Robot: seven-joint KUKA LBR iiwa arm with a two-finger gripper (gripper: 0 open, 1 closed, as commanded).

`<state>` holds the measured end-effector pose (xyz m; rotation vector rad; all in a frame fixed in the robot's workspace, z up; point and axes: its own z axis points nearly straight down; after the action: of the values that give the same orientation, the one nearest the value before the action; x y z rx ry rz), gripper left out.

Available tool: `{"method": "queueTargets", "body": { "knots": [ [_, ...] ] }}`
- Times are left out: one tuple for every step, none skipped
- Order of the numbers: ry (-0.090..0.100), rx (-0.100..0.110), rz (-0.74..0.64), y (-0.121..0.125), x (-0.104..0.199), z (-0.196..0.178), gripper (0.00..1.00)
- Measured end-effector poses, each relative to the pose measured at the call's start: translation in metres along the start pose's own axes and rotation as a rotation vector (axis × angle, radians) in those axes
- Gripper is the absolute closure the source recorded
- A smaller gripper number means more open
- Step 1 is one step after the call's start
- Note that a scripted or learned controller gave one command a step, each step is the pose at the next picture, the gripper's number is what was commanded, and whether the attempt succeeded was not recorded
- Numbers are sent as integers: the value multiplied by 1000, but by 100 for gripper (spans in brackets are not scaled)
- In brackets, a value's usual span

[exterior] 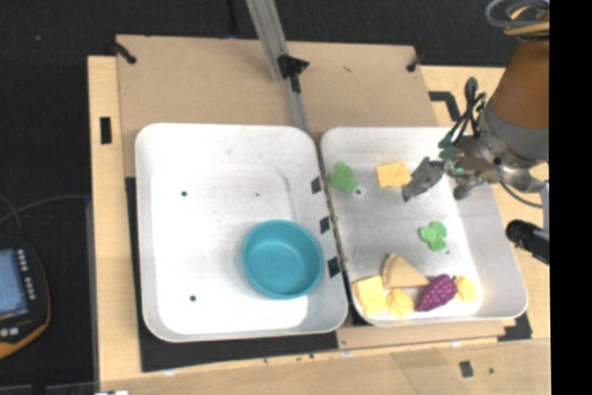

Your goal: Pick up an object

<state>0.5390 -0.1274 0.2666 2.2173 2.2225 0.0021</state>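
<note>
- End effector [435, 178] hangs over the right bin [490, 227], fingers spread, nothing between them.
- Nearest candidate: yellow block [392, 174], flat on the bin floor just left of the fingers; looks light and stiff, best pinched across its two straight sides.
- Green piece [433, 235] lies below the end effector, small and lumpy, likely to slip.
- Purple grapes [437, 291] sit in the crowded front corner, touching other yellow pieces; harder to reach.
- Blue bowl [282, 258] sits in the left bin [185, 162].
</note>
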Motion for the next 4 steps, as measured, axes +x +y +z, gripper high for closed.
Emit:
{"method": "queueTargets", "body": {
  "knots": [
    [0,-1,2,0,0,0,0],
    [0,6,6,-2,9,52,0],
    [0,6,3,-10,2,100,0],
    [1,4,6,-11,11,148,0]
  ]
}}
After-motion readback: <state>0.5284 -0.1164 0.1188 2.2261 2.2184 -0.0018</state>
